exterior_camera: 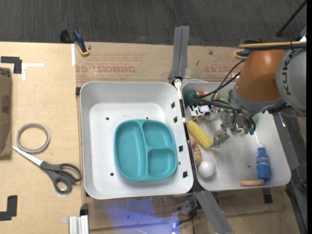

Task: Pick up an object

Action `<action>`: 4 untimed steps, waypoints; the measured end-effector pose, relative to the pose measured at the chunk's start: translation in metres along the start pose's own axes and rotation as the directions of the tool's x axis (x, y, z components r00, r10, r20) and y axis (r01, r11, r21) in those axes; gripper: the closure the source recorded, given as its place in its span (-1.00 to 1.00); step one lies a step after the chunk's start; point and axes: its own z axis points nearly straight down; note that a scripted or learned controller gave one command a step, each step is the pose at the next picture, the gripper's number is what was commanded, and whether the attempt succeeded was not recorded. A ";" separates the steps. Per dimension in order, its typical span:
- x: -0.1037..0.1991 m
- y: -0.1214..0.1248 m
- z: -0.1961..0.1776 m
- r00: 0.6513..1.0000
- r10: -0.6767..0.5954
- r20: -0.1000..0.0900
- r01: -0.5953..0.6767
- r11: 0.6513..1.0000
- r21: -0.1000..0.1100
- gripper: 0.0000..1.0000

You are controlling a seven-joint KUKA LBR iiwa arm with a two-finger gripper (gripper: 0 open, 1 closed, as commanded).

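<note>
The right bin holds a yellow corn cob by its left wall. A white ball sits near the front and a blue bottle stands at the right. A tan stick-shaped item lies at the front right. A brownish item lies between the corn and the ball. My gripper hangs low over the middle of this bin, just right of the corn and above the ball, under the orange wrist band. Nothing is visibly held.
The left bin holds a teal divided plate. A green item sits in the right bin's back left corner, among cables. On the bench to the left lie scissors, a tape roll and a brown bag.
</note>
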 end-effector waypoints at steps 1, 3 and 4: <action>0.054 -0.094 -0.037 0.995 -0.104 0.001 0.104 0.995 0.000 -1.00; 0.004 -0.072 -0.001 0.999 0.039 0.002 -0.039 0.999 0.000 -1.00; -0.025 0.007 -0.001 0.976 0.219 0.003 -0.219 0.976 0.000 -1.00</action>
